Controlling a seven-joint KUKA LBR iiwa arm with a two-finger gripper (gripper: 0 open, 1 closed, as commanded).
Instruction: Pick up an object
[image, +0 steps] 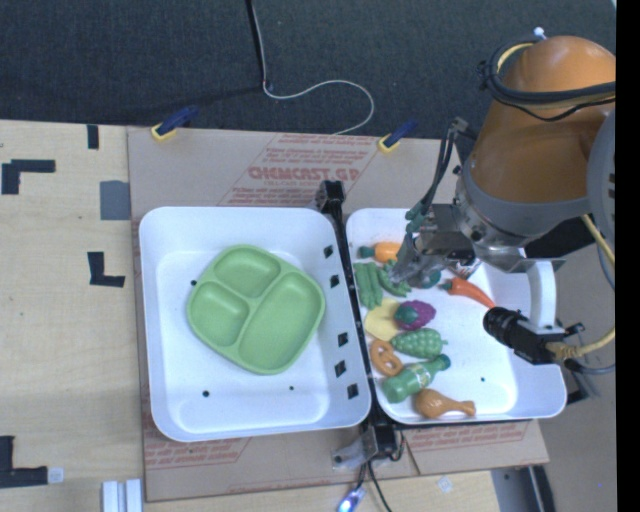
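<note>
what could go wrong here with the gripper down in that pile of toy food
1. The toy food is packed close along the left side of the right bin: the gripper sits low over the green pods, so it may nudge neighbours or catch two at once.
2. It works close to the divider between the bins, and might bump it.
3. Rounded pieces such as the purple one could slip out of a pinch.
</note>
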